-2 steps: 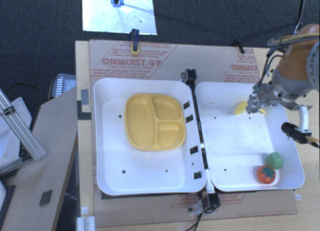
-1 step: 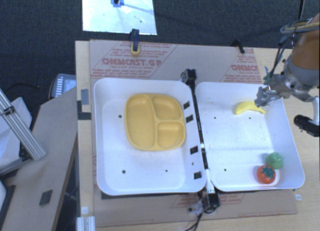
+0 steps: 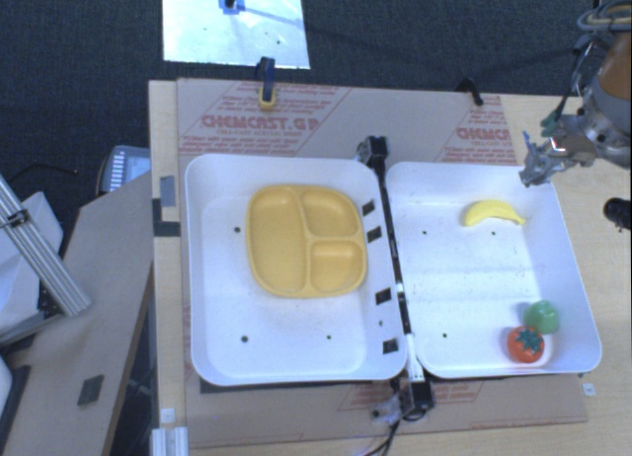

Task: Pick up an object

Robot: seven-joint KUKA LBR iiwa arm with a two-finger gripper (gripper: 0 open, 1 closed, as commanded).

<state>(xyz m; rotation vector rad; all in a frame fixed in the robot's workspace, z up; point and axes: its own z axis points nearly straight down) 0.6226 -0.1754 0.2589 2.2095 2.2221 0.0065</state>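
A yellow banana [image 3: 493, 212] lies in the far part of the right bin [image 3: 474, 286]. A green round object [image 3: 541, 317] and an orange-red ball-like object [image 3: 525, 343] sit close together in that bin's near right corner. The gripper [image 3: 536, 170] hangs at the right bin's far right corner, above the rim and to the right of the banana. It is small and dark in the view, and nothing shows between its fingers.
A yellow divided plate [image 3: 304, 240] lies in the left bin [image 3: 212, 276]. A black clip strip [image 3: 387, 247] runs between the two bins. The bins rest on a cardboard sheet [image 3: 326, 118] on the bench.
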